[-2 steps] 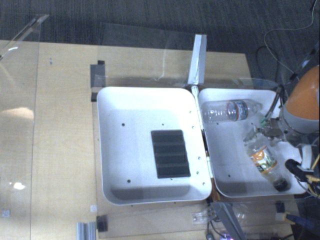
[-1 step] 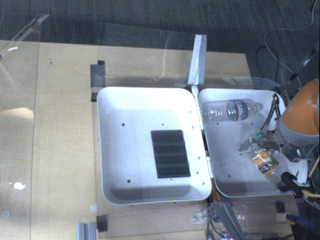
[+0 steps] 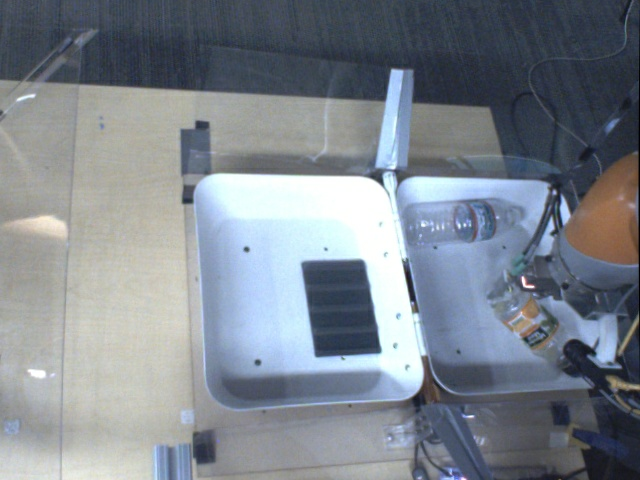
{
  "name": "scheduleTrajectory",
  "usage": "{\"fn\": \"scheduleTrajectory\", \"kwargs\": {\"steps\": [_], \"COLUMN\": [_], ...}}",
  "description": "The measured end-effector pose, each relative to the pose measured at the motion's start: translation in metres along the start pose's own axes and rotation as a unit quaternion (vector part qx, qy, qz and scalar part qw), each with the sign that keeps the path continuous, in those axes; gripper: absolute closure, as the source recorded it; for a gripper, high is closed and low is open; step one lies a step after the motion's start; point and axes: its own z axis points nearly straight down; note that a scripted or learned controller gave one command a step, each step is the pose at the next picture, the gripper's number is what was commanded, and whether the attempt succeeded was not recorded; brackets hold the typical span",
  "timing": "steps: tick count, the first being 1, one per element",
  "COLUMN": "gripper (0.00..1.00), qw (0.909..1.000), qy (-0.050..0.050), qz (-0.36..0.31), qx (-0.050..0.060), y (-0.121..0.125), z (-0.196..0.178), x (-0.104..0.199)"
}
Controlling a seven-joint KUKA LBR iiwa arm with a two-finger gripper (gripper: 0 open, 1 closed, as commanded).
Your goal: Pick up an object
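The gripper [image 3: 525, 293] sits low in the right bin [image 3: 450, 363], at its 3 o'clock side, just beside a small orange-brown packet [image 3: 530, 323]. I cannot tell its state. The packet can slip toward the wall, and the clear bottle [image 3: 462, 221] at 12 o'clock may roll

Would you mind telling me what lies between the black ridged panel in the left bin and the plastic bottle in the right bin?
In the camera view, bare white floor of the left bin, then the two bins' adjoining rims, separate the panel from the bottle.
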Motion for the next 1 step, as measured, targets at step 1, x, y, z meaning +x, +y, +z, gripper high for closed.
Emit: {"fn": "scheduleTrajectory", "kwargs": {"steps": [1], "gripper": [1.0], "qw": [0.9997], "qy": [-0.002], "qz": [-0.023], "qx": [0.012], "y": [0.0205], "z": [-0.0921], "x": [0.0684]}}
